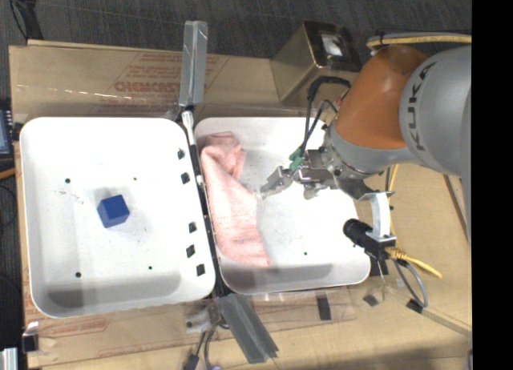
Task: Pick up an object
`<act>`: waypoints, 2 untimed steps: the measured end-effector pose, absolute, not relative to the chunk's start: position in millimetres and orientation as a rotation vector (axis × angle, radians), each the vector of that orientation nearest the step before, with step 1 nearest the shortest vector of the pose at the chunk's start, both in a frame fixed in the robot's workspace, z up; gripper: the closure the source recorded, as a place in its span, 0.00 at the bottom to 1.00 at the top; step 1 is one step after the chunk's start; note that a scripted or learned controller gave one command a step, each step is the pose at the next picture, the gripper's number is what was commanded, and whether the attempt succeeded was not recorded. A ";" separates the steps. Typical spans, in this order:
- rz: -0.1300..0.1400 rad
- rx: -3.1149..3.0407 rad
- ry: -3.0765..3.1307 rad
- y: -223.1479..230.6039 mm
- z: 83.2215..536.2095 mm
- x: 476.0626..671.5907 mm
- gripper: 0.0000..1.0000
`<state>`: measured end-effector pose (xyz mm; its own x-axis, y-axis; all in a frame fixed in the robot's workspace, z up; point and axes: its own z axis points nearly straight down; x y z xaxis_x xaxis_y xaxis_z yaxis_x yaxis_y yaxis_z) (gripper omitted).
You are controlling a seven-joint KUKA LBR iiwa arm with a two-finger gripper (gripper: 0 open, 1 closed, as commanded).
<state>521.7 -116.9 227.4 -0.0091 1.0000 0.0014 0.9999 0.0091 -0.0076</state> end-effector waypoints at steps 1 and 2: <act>0.007 -2.173 -2.261 -108.9 123.3 531.2 0.00; 0.002 -2.102 -2.331 -95.4 91.5 509.3 0.00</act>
